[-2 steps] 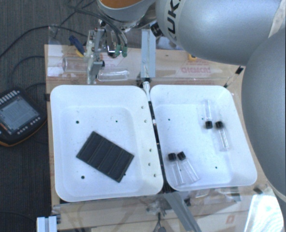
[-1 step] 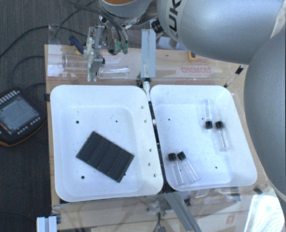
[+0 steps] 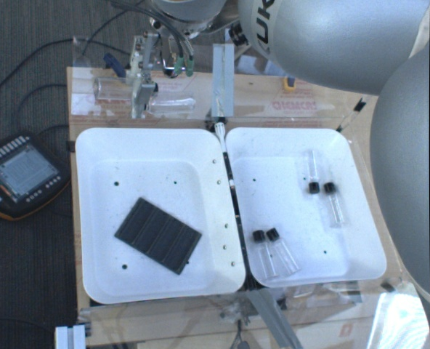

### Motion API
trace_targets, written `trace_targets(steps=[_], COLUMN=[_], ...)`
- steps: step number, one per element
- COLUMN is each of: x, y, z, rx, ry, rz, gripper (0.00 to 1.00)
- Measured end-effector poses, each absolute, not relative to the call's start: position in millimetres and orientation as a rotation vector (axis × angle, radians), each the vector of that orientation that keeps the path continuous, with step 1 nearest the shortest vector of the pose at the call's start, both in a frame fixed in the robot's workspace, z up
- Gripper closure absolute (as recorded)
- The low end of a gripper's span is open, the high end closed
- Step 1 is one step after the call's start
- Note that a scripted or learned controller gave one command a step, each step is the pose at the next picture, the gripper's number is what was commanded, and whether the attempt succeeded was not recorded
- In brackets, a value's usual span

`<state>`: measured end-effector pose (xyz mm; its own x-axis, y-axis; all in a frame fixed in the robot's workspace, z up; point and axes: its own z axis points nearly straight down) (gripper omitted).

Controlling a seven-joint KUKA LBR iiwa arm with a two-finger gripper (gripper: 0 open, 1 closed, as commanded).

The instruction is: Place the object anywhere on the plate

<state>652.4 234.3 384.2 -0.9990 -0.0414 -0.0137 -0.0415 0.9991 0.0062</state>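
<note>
Four clear glass vials with black caps lay flat in the right bin (image 3: 360,195), in two pairs. The near-left vial (image 3: 264,254) and the near-right vial (image 3: 282,251) lay side by side, almost parallel. Their caps pointed toward the far left and their glass bodies ran toward the bin's near edge. Farther back, the far-left vial (image 3: 311,169) and the far-right vial (image 3: 334,206) had their caps next to each other but lay in opposite directions, one body reaching toward the far wall and the other toward the near one, both long axes nearly front to back.

The plate (image 3: 157,235), a dark ribbed rectangle, lay flat in the left bin (image 3: 91,217). Its long axis ran slantwise from far left to near right, and nothing rested on it.

The gripper (image 3: 144,86) hung beyond the bins' far edge, over the bench (image 3: 84,104), well apart from all the vials and the plate. Whether it was open or closed could not be told. A control pendant (image 3: 19,177) lay on the floor to the left.
</note>
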Motion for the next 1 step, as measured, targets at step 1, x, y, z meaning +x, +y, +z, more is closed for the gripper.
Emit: trace_targets(steps=[1], x=[653.3], y=[234.7], z=[393.2], rx=[-0.064], ry=[3.124], rz=[0.013], gripper=[1.0])
